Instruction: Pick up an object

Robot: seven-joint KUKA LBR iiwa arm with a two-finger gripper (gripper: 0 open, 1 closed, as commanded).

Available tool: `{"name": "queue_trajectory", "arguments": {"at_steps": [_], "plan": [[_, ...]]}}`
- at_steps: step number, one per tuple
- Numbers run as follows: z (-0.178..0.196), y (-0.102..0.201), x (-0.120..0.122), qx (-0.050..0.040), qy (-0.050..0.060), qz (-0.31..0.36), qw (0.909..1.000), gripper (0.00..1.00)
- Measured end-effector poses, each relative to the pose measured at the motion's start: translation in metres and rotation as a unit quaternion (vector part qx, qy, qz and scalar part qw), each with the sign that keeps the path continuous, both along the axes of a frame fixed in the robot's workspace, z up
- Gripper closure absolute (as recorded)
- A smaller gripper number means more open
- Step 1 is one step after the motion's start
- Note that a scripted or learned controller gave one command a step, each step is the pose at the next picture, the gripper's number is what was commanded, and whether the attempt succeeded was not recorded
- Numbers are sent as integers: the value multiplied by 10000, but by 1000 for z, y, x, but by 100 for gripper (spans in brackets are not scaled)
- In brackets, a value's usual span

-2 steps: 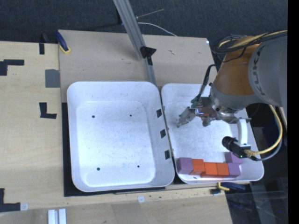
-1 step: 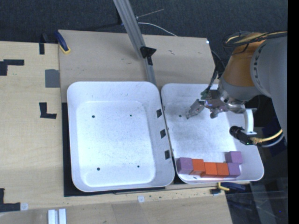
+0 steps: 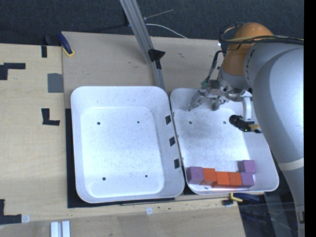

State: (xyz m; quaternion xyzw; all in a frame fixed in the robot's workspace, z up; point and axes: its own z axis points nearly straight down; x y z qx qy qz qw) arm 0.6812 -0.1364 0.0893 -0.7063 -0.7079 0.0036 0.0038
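We take the shallow white plastic right bin [image 3: 223, 132] as our landmark. To its left, edge touching edge, sits the shallow white plastic left bin [image 3: 121, 142]; both rest on the pale wooden tabletop [image 3: 98, 58]. Inside the landmark, along its near wall, lies a row of purple and orange foam blocks [image 3: 223, 176]. Over its far end hangs the grey two-finger gripper [image 3: 207, 100].

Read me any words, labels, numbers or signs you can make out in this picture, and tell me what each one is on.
None can be read.
The black tape marks on the bench are plain shapes, not letters.
The grey patch on the bench carries no print.
The purple blocks and orange blocks in the right bin have bare faces.
The arm shows no legible marking.
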Motion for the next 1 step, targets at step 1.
{"name": "queue_trajectory", "arguments": {"at_steps": [1], "plan": [[45, -45, -17, -18, -63, -20, 10000, 0]]}}
